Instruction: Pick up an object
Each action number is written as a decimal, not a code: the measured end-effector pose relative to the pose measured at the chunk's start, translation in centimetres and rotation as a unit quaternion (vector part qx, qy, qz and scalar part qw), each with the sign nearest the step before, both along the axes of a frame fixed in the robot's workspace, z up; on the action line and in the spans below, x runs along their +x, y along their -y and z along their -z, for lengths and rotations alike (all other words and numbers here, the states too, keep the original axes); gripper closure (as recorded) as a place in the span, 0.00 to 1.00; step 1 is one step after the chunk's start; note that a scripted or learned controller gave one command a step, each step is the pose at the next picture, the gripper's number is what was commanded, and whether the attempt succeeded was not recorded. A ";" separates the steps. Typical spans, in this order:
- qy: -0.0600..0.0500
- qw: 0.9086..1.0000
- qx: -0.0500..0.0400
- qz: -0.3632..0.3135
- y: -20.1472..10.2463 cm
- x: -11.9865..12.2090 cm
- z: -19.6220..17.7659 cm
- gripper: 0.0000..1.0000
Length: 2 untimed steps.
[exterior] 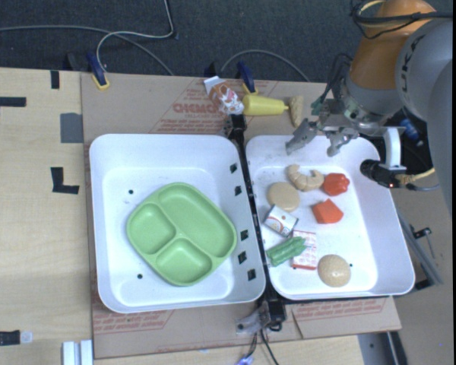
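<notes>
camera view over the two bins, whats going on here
A grey KUKA arm reaches in from the right, its gripper open above the far end of the right bin and holding nothing. Below it lie toy foods: a tan curved piece, two red pieces, a green pod and two beige rounds. The left bin holds a green divided plate. Nothing has been picked up yet.

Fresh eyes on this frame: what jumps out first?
The light green divided plastic tray dominates the left white bin, lying alone at a slant. The right white bin holds a cluster of small toy foods, the red pieces brightest. Above that bin's far edge hangs the open two-finger gripper under the arm's orange band, holding nothing.
</notes>
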<state>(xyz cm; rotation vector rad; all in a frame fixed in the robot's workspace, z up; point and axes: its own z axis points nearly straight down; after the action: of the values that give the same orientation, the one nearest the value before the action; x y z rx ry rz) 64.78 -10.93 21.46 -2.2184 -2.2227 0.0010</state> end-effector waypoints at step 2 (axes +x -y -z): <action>0.001 1.000 -0.001 0.001 4.9 -8.0 12.8 0.00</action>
<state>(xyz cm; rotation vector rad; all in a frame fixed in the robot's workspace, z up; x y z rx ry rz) 56.81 -15.87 8.67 -2.2220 -2.2235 -0.0006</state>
